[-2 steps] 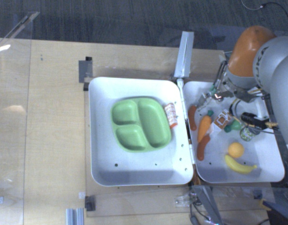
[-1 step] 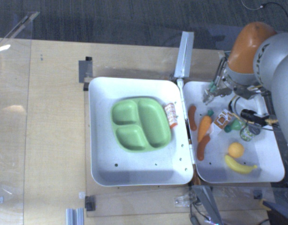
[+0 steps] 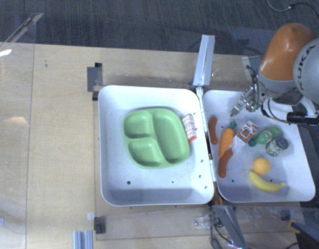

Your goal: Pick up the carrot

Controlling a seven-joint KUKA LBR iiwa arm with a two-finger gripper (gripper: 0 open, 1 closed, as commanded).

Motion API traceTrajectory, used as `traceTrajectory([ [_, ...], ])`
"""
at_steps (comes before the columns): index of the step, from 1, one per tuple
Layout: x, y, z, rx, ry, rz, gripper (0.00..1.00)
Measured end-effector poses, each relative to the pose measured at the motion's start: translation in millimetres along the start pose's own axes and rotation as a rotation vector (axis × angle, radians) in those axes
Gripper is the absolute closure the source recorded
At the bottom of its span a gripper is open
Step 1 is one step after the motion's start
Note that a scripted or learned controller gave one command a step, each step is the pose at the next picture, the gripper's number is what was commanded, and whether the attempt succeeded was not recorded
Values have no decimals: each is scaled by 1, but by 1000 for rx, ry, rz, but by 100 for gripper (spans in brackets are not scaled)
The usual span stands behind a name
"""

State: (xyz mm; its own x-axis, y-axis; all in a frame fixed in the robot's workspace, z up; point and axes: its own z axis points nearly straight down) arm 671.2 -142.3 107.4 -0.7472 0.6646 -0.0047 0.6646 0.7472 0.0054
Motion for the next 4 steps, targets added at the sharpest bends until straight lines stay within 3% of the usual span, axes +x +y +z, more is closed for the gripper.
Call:
traceTrajectory([
  [1,-1,-12,-10,0,1,-371,100],
  [2,-1,-12,-10,-1,1,-371,0],
  [3,-24,-63,-91,0,-1,-160,0],
  [4,-25,-44,-140,0,-1,-260,0],
])
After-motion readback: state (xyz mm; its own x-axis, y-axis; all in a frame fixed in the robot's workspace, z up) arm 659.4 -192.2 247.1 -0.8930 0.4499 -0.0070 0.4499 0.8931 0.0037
